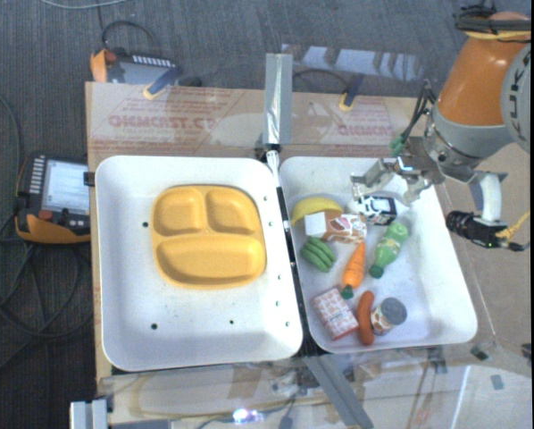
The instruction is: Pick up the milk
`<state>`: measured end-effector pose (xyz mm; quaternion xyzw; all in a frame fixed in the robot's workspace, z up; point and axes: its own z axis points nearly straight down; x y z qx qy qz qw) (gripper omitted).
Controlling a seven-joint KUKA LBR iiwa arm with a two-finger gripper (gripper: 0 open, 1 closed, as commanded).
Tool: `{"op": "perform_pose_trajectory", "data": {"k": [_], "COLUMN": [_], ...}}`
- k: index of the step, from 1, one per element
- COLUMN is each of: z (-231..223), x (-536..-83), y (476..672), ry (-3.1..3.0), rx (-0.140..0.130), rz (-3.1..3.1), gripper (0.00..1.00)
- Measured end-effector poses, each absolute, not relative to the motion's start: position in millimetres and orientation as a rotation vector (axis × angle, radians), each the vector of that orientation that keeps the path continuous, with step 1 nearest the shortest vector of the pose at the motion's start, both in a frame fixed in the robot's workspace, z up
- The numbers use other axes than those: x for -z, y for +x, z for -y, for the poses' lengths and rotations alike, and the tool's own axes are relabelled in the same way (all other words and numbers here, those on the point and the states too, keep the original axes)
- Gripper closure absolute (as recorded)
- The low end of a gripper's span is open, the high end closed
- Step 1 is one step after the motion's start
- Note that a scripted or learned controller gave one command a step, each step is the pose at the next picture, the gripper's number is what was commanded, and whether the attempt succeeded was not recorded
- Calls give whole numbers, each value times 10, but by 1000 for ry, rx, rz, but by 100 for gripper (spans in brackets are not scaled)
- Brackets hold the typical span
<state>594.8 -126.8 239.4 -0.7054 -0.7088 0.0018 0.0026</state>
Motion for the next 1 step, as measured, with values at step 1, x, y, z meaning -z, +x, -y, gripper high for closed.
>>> {"op": "perform_pose_trajectory", "data": {"k": [1], "z": [1546], "x": [-984], "y": [6162], "ry": [-2354], "rx": [-2], "rz": [2083], "gripper": [0]}}
